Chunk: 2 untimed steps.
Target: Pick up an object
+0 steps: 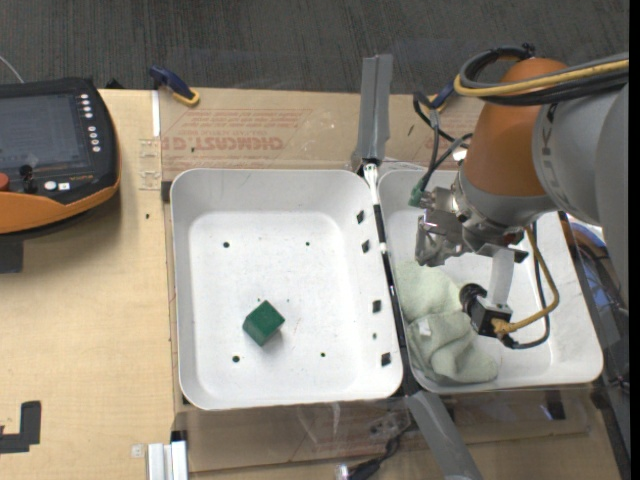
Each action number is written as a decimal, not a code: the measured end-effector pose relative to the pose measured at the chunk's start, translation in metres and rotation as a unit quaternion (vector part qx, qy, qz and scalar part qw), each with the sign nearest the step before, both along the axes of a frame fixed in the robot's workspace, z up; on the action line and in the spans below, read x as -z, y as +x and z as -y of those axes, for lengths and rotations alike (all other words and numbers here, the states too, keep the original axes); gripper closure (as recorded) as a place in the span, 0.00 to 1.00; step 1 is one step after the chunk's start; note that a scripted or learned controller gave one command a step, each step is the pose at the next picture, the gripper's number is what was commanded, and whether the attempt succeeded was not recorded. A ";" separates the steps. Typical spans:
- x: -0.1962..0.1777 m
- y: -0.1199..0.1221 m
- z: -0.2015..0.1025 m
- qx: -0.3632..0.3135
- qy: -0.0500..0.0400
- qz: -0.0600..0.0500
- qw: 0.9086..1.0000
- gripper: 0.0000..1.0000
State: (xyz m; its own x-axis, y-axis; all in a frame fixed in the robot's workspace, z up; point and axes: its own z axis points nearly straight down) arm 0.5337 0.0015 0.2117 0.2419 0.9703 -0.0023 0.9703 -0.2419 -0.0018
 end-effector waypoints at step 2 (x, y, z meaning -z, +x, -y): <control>0.021 -0.057 -0.053 0.101 0.000 -0.001 0.995 1.00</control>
